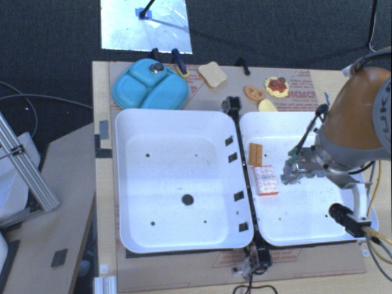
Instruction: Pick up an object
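In the right bin [306, 228], near its left wall, lie a small red-and-white packet [265, 180] and, just above it, an orange wafer-like block [255, 154]. My gripper [290, 174] hangs low over the right bin, just to the right of the packet. The grey wrist and orange band rise behind it toward the right. The packet lies on the bin floor beside the gripper, not lifted.
The left bin [141, 133] stands beside the right one, with a black divider strip [242, 164] between them. Behind the bins on the bench sit a blue sectioned plate [150, 86], a toast slice [212, 74], a pretzel [253, 93] and a small tart [277, 86].
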You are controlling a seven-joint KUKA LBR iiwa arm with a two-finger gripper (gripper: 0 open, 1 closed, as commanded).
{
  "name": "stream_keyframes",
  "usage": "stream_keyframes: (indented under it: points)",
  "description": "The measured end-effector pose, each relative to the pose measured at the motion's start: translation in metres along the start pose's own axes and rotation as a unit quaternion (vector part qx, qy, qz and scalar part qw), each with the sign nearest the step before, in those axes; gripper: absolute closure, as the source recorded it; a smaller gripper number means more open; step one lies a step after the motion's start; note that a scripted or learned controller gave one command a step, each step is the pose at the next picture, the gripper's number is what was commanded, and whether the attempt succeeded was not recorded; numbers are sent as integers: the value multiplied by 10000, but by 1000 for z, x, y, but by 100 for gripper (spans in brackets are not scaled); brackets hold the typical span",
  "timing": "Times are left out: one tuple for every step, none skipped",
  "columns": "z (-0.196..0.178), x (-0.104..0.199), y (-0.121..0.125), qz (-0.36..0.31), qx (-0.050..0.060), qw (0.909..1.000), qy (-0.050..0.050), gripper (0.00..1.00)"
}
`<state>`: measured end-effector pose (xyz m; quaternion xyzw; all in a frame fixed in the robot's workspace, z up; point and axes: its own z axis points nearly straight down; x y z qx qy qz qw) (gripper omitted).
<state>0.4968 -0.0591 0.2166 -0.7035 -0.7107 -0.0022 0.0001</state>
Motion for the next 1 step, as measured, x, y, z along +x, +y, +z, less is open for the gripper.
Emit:
stream_keyframes:
  points:
    - [-61, 6, -9, 19, -30, 10000, -18, 100]
